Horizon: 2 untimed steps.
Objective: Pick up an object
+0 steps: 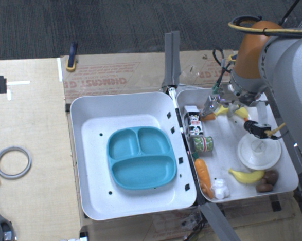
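Your gripper [215,100], finger state unclear, sits at the right bin's [289,185] far edge, crowded by a carton [193,120], can [202,143] and banana [246,175].

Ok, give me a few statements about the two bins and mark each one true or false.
1. The blue divided plate lies in the left bin. True.
2. The carrot lies in the left bin. False: it lies in the right bin, along its left wall.
3. A banana lies in the right bin beside a white upturned glass. True.
4. The claw hovers over the blue plate. False: it is at the right bin's far end.
5. A roll of tape lies on the bench, left of the bins. True.
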Motion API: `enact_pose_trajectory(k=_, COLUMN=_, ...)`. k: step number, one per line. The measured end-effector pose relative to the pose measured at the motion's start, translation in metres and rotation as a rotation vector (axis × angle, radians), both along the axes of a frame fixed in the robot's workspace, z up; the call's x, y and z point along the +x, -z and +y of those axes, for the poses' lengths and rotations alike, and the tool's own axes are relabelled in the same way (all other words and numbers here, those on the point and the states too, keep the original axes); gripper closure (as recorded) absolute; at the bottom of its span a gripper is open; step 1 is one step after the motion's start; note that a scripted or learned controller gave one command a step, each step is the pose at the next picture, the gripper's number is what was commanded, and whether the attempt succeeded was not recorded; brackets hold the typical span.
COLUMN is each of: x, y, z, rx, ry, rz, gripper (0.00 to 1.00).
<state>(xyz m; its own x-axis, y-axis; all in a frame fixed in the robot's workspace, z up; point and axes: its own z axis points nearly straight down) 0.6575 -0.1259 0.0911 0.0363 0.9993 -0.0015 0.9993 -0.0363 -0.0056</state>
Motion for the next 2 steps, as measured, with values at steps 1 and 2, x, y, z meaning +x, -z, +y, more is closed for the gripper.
enact_pose_trajectory(k=1, x=0.0014, y=-0.0107, z=0.0001, rx=-0.003, ry=-0.004, rz=-0.004, gripper=1.00)
enact_pose_trajectory(k=2, x=0.0013, y=-0.0105, z=0.0002, rx=-0.003, ry=-0.004, rz=-0.003, gripper=0.00)
